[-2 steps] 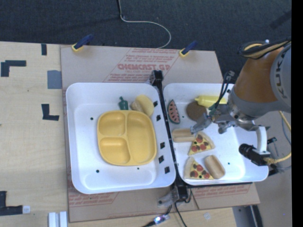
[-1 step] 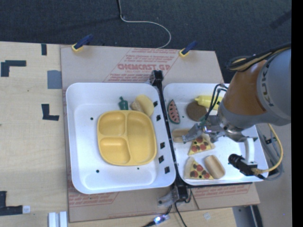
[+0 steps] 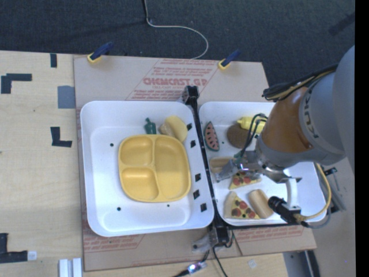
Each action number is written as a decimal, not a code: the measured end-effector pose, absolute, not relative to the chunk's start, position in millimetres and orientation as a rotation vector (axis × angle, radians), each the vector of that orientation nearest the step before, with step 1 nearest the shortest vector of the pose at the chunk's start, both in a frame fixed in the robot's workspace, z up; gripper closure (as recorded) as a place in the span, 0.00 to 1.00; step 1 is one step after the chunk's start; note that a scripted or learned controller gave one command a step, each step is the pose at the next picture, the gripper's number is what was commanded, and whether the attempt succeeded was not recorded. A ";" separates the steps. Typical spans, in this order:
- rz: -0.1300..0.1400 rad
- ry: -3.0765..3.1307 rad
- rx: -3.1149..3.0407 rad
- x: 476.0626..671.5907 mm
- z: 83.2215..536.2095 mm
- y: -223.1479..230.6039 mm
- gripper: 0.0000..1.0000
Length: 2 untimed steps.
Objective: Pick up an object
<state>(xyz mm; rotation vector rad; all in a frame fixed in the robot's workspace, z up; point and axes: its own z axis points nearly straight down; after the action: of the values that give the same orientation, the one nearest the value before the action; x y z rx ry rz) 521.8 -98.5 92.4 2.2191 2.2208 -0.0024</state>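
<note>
My gripper (image 3: 238, 168) is down in the right bin (image 3: 320, 189), under the grey arm with its orange band. It hovers over a pizza slice (image 3: 247, 181) and a tan piece (image 3: 219, 163) beside it. Around it lie a watermelon slice (image 3: 211, 136), a brown round cookie (image 3: 235, 135) and a yellow toy (image 3: 247, 123) partly behind the arm. A second pizza slice (image 3: 236, 207) and a hot dog (image 3: 260, 203) rest at the bin's near edge. Nothing shows as lifted.
The left bin (image 3: 95, 154) holds a yellow divided plate (image 3: 154, 167), a pale yellow food piece (image 3: 175, 127) and a small green item (image 3: 150, 126). A black divider (image 3: 199, 154) separates the bins. Cables loop off the wrist at the right bin's near right corner (image 3: 314, 215).
</note>
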 end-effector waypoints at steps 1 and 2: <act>0.000 2.220 2.219 522.4 104.7 -98.4 1.00; 0.002 2.221 2.219 515.9 163.5 -101.5 1.00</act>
<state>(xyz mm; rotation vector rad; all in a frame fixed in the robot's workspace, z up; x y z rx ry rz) 515.9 -101.5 163.5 2.2190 2.2209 0.0023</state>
